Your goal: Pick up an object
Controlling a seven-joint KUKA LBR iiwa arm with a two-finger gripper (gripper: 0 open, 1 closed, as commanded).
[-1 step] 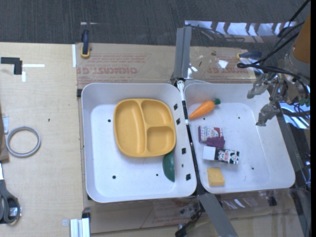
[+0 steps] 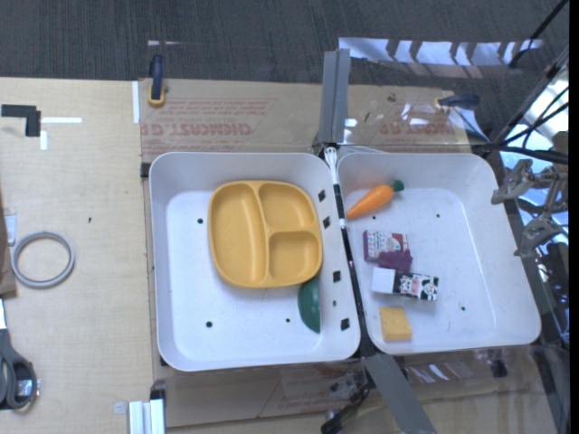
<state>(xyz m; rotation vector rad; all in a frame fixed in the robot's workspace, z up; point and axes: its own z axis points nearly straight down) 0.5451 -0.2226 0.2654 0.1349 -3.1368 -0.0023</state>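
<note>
The left bin (image 2: 181, 269) holds a yellow divided plate (image 2: 265, 233) in its middle. A dark green object (image 2: 309, 306) lies just below the plate, near the bin's right wall. In the right bin (image 2: 479, 269) an orange carrot (image 2: 371, 200) lies tilted at the upper left. Below it sits a small red and purple carton (image 2: 387, 247), then a black and white carton (image 2: 405, 285). A yellow block (image 2: 394, 324) rests near the front edge.
A grey tape ring (image 2: 42, 259) and scissors (image 2: 14, 378) lie on the wooden bench at the left. A clamp (image 2: 157, 84) stands behind the left bin. Metal framework (image 2: 529, 211) rises beside the right bin's right wall.
</note>
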